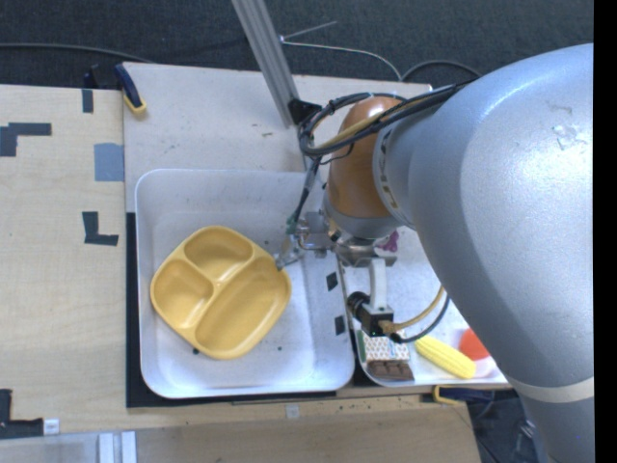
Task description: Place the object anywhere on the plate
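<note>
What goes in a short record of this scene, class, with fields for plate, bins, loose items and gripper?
plate: yellow plate, three compartments, nothing on it
left bin: white left bin, holds the plate
right bin: right bin, partly hidden under the arm
loose items: corn, brown block and orange thing, all in the right bin
gripper: gripper over the left bin, beside the plate's right rim
task state: no object on the plate yet

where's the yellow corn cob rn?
Camera view, right bin, near its front edge: the corn cob lies between a brown block and an orange piece.
</note>
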{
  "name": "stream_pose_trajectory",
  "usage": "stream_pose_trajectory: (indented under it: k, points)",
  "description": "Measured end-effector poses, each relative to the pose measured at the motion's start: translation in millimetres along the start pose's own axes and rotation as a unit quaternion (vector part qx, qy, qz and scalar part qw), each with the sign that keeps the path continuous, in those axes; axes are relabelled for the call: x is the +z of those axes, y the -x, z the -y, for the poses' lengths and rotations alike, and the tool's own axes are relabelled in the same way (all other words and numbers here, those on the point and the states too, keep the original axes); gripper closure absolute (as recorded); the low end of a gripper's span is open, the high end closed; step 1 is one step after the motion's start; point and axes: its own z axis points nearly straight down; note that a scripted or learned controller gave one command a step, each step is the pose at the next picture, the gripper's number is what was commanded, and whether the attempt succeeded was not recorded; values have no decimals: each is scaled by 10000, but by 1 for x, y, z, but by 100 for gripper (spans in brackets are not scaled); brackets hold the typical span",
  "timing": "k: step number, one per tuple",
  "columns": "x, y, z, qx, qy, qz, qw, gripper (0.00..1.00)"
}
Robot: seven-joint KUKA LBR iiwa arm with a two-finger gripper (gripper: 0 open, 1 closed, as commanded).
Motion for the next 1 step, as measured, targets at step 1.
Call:
stream_pose_trajectory:
  k: [1]
  points:
    - [0, 0, 0, 4, -5, -2, 10000, 0]
